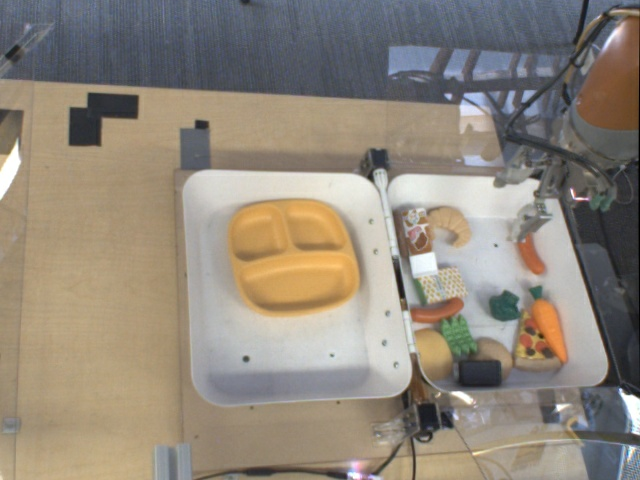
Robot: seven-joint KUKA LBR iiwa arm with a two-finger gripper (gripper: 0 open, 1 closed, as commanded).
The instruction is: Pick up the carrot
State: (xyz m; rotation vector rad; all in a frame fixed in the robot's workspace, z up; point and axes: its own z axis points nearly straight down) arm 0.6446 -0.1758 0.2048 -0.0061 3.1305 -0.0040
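The carrot [548, 329], orange with a green top, lies in the right bin [480, 253] near its right wall, pointing towards the front beside a pizza slice [533, 348]. My gripper [524, 228] hangs over the back right part of that bin, well behind the carrot. A small orange-red piece [530, 255] lies just in front of the gripper's tip. Nothing is visibly held.
The right bin also holds a croissant [451, 225], a brown packet [415, 230], a red sausage [437, 311], a green broccoli piece [504, 304], a potato [432, 349] and a black block [478, 373]. The left bin [215, 268] holds a yellow sectioned plate [293, 255].
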